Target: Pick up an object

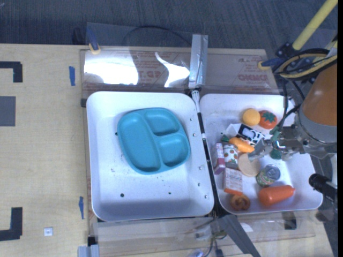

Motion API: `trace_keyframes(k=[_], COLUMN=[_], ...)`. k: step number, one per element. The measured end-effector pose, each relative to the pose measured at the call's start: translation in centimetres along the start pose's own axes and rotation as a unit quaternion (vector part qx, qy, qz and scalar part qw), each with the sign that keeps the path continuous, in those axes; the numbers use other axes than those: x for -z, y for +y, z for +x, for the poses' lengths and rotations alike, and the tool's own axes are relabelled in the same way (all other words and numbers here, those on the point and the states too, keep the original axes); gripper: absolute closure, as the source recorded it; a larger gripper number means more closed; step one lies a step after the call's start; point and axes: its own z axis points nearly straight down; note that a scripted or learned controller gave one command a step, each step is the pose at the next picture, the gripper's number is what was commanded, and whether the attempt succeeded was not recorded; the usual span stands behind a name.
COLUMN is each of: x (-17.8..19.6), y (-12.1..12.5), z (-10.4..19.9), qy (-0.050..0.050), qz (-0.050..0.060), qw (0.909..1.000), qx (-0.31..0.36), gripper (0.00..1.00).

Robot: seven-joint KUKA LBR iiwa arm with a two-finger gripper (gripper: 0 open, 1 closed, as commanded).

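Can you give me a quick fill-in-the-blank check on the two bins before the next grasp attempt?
1. The blue divided tray lies in the ____ bin.
2. The blue tray has ____ compartments.
3. The gripper hangs over the ____ bin.
4. The big orange carrot lies near that bin's ____ edge.

Missing words: left; three; right; front

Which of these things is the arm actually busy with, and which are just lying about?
Part of the job:
gripper, low over the right bin
toy carrot
yellow ball
tomato
small can

Just lying about:
left bin
blue divided tray
clear plastic sheet
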Motion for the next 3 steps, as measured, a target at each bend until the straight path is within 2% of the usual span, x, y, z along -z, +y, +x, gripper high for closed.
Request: trace_keyframes(k=[1,2,3], x=[-9.4,-13.7,-12.5], y=[3.6,8.5,8.7], z=[-0.1,-0.7,-0.7], qy=[-0.002,-0.002,-0.003], qz=[-0.009,-0.007,-0.010], qw=[0.9931,0.9930,0.9931], qx=[0.117,0.118,0.117], gripper=[0.00,0.00,1.00])
